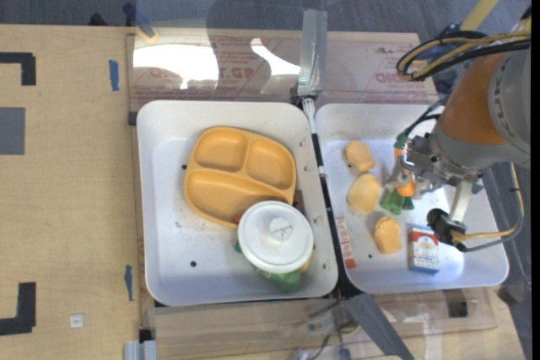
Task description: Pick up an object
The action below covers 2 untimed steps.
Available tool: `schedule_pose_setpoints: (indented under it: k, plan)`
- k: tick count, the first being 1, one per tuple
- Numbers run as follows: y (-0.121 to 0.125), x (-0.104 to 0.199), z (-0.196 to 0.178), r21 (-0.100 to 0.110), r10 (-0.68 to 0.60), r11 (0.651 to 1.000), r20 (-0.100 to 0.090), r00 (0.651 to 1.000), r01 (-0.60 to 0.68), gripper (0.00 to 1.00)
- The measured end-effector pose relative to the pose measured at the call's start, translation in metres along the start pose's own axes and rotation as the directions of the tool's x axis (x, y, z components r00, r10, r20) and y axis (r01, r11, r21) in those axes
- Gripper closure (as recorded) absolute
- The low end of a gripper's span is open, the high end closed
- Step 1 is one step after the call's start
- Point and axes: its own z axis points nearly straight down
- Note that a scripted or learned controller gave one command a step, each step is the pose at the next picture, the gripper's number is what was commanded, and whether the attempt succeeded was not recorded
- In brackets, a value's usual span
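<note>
**A:** Where does your gripper (403, 181) sit right now?

**B:** Over the right bin (485, 270), low down in the middle of it, with the arm (481, 118) coming in from the right. It is directly above a small green and orange toy (396, 196), which lies just under the tip.

**A:** Is it holding that toy?

**B:** You cannot tell from here. The wrist covers the tip (the camera looks almost straight down the tool), so whether it is wide, narrow or closed on something stays unknown.

**A:** So which way should you look for a target?

**B:** To the left of the tool. Three yellow pieces stand in a rough line running far to near: a small yellow lump (359, 154) at the far end, a pale yellow chunk (364, 194) in the middle, and an orange-yellow piece (387, 234) at the near end. The middle chunk is nearest, just left of the green toy and about touching it.

**A:** Anything on the near side?

**B:** A small red, white and blue carton (424, 251) stands near and slightly right of the tool, apart from the rest. The left bin (160, 206) holds a yellow divided plate (240, 173) and a white lidded cup (276, 236), both well away from you, so I judge the green toy the shortest move.
</note>
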Motion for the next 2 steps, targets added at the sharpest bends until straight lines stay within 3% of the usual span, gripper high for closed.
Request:
schedule_pose_setpoints:
  k: [2]
  plan:
    - [0.0004,0.0016,-0.0188,0.000,-0.002,1.000,-0.001,1.000,0.002,1.00]
